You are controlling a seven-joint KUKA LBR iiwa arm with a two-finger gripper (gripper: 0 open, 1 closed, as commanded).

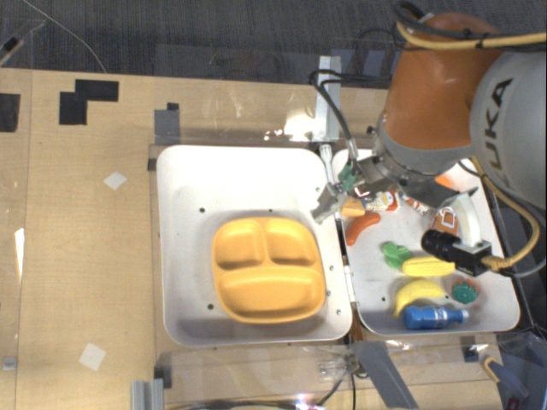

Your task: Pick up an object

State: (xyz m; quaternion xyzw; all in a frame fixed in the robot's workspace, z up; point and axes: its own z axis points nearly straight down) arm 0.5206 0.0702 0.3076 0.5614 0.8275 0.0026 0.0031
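My gripper [338, 196] hangs over the divider between the two bins, at the upper left corner of the right bin [504, 314], under the arm's orange band. An orange-red toy [364, 223] lies just below and to the right of it. Further right and lower in the same bin lie a green piece [395, 252], a yellow banana-like piece [427, 267], a second yellow piece [420, 293], a blue bottle [434, 316] and a small teal item [464, 293]. The arm hides the bin's upper part.
A yellow divided plate [269, 270] lies in the left bin [184, 229], low and right of centre. A white item [468, 214] and a small orange box [444, 220] sit near the right bin's right wall. A black cable fitting [453, 250] crosses above the banana piece.
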